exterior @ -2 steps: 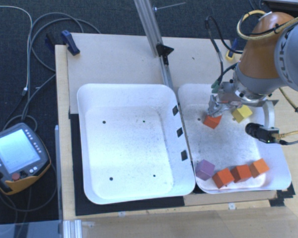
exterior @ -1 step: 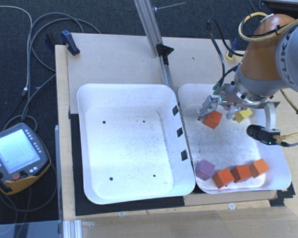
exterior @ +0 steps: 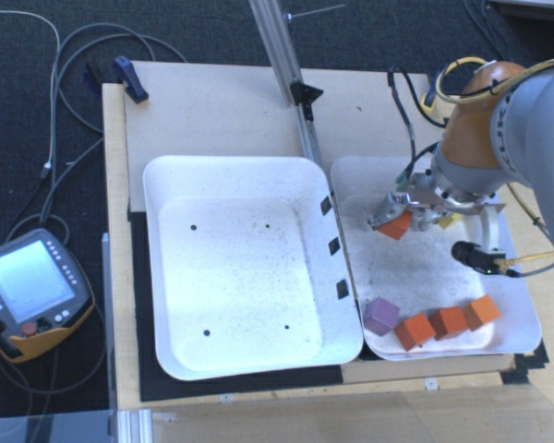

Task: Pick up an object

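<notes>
My gripper (exterior: 394, 218) hangs over the middle of the right bin (exterior: 388, 266), reaching in from the right below the orange band of the arm (exterior: 471, 127). A small orange block (exterior: 394, 226) sits between its fingers, and the gripper is shut on it. Along the right bin's front wall lie a purple block (exterior: 381, 315) and three orange blocks (exterior: 448, 322) in a row. A small yellow piece (exterior: 448, 220) shows just under the wrist; I cannot tell what it is.
The left bin (exterior: 240, 266) lies beside the right one, their walls touching at the middle. A slanted aluminium post (exterior: 277, 35) rises from the bench behind the bins. Cables (exterior: 406, 118) loop near the wrist. A blue clamp (exterior: 129, 77) sits at the bench's back left corner.
</notes>
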Robot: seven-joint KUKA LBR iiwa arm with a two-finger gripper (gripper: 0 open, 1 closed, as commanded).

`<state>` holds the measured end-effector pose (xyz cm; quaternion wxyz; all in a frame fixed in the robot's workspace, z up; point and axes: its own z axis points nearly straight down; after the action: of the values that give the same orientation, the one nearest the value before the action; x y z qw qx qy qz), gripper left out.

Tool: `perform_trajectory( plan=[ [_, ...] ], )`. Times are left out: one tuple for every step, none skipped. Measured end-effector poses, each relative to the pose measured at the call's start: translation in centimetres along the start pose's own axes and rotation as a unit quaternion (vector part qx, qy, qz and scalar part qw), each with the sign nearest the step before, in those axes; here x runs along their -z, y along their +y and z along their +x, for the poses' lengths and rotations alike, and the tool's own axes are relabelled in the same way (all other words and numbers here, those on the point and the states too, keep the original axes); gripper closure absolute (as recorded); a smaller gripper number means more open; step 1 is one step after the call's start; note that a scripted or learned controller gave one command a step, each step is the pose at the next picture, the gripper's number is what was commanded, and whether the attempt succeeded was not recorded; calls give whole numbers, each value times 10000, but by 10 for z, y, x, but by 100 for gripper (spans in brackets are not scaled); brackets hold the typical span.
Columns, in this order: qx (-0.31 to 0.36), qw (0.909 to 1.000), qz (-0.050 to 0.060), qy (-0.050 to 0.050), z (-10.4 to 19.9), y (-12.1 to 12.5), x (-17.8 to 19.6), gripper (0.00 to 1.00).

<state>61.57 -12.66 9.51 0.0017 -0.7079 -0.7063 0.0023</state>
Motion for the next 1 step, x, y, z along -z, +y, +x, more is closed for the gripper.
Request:
perform_trajectory(
  plan=[
    [18, 10000, -38, 1, 2, 2, 16, 100]
  ],
)
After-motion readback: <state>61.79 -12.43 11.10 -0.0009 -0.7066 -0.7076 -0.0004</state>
